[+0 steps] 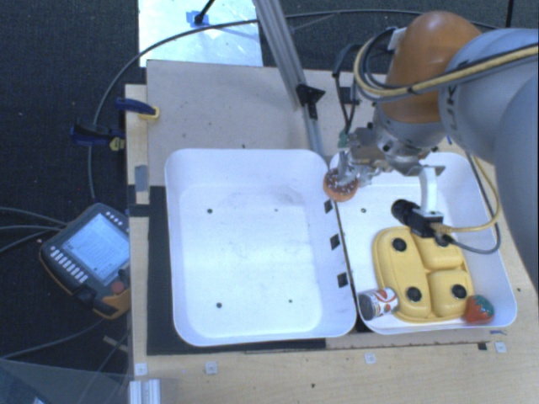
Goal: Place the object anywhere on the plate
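1. Pale board desk (219, 99) on dark carpet, with two white bins side by side: left bin (181, 225) bare inside, right bin (370, 213) carrying the task's things.
2. Gripper (345, 175) at far end of the shared rim between the bins, on a grey arm entering from view's right. Cannot tell whether wide or narrow from this angle.
3. Small round brown object (340, 188) right at the gripper's tip, over the rim between the bins. Cannot tell whether held or merely beneath. Roundish, so no long axis to mind.
4. Yellow sectioned plate (392, 255) in near half of right bin. Key relation: plate toward view's lower right of gripper and object, near but apart.
5. Neighbours: small can (377, 303) on its side at plate's near-left corner, touching or just beside it; red strawberry (480, 309) at near-right corner, close to the bin wall. Neither between gripper and plate's far-left section.
6. Judgement: carry stage, if object truly gripped. Short move to lower right, then release over a section. Risks: no real grip, or round object rolling off a divider.
7. Off the desk: teach pendant (88, 259) on carpet at view's left.
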You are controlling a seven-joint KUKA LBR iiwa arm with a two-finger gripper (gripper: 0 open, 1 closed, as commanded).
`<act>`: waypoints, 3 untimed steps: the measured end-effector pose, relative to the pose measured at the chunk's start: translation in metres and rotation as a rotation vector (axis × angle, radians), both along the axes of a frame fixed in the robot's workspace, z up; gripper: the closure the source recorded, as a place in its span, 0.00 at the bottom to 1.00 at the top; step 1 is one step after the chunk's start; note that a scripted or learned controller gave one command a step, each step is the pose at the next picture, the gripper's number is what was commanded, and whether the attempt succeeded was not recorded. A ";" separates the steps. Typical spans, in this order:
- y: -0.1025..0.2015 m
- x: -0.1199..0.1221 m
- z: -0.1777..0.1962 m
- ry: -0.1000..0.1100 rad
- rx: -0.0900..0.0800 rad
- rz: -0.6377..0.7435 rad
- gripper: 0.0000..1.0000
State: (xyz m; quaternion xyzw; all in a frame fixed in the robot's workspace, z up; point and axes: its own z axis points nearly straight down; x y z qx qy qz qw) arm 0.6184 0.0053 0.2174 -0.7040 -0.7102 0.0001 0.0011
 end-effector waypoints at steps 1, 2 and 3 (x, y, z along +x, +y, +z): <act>0.053 -0.013 0.011 -0.002 0.001 0.001 1.00; 0.101 -0.029 0.019 -0.001 0.001 0.002 1.00; 0.146 -0.042 0.016 -0.001 0.001 0.001 1.00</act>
